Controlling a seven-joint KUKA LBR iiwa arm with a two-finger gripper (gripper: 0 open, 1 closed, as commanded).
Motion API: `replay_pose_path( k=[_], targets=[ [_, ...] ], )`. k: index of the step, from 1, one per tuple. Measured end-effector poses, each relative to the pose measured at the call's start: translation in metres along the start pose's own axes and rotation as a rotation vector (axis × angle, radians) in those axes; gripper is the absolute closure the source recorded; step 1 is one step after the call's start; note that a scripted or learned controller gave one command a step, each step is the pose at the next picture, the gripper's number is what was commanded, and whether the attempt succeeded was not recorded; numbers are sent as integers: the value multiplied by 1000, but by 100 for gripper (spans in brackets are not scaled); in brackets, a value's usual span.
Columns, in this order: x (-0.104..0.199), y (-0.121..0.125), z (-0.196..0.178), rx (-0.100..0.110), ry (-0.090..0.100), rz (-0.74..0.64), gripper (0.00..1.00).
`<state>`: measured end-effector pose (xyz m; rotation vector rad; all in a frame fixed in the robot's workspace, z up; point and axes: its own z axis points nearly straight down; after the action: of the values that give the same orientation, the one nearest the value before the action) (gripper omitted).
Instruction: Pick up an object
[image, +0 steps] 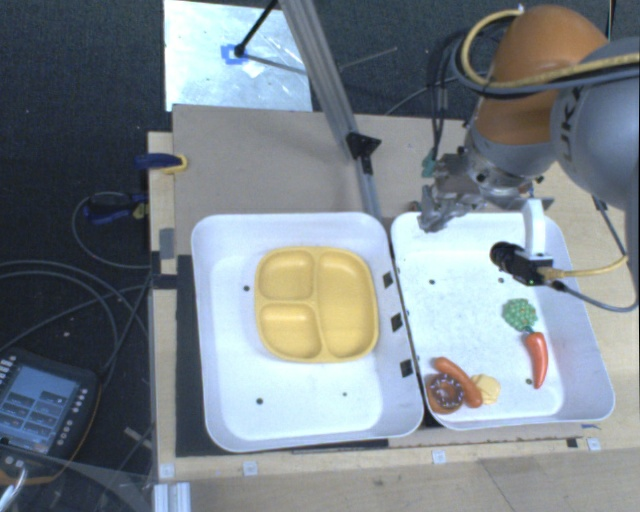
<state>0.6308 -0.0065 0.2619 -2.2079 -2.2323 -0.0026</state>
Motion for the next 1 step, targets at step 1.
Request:
replay_pose_path(
  k=[1],
  targets=[
    [53,-15,6,1,0,-1,100]
  ],
)
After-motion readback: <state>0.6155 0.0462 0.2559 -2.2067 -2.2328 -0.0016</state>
